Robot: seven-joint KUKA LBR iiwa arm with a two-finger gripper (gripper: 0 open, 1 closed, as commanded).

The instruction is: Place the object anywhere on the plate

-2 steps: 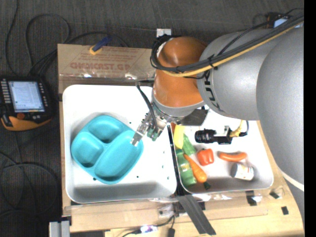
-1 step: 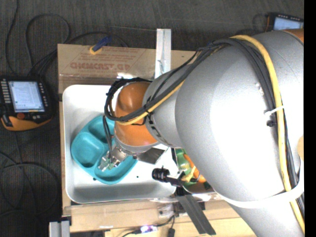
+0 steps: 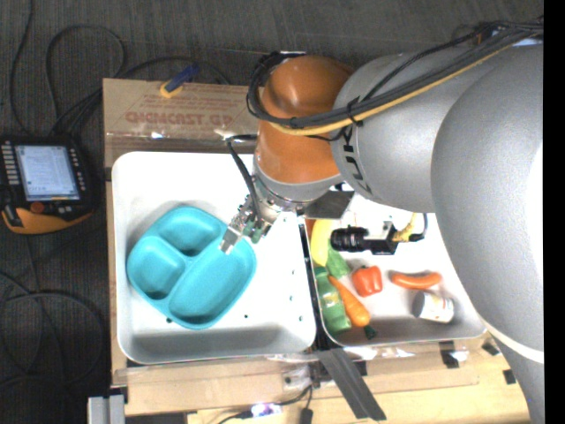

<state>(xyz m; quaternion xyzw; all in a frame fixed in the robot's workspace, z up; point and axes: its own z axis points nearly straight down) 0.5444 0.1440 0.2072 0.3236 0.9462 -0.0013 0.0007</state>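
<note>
- Where legible: "CHEMCAST GP" on cardboard (image 3: 172, 113), 11 o'clock.
- Gripper (image 3: 240, 230) over plate (image 3: 190, 268) rim; jaw state undeterminable.
- Right bin (image 3: 468, 329): red pepper (image 3: 368, 280), carrot (image 3: 352, 302), 4 o'clock.
- Pendant (image 3: 42, 184), 9 o'clock.

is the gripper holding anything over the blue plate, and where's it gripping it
It cannot be told. The gripper sits at the upper right rim of the blue plate, but its tip is too small and blurred to show any object between it.
</note>
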